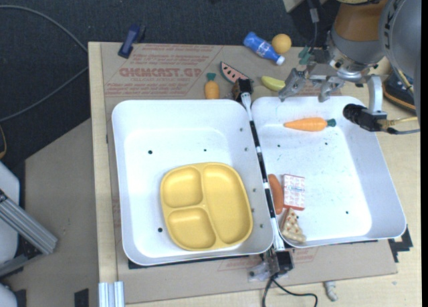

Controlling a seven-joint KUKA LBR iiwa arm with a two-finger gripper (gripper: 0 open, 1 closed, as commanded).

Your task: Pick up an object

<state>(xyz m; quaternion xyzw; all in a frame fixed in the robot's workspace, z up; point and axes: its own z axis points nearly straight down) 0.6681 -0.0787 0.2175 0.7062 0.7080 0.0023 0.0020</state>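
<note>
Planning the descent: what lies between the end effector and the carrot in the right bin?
Nothing in the camera view: only the bare white bin rim and floor separate the end effector from the carrot lying below it.

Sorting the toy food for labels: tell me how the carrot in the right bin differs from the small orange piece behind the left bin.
The carrot lies on its side inside the right bin; the small orange piece sits outside on the cardboard behind the left bin. The carrot is long and tapered; the small piece is short and stubby. The carrot's green end points right; the small piece's green top points away from the camera. Both are orange with green tops.
</note>
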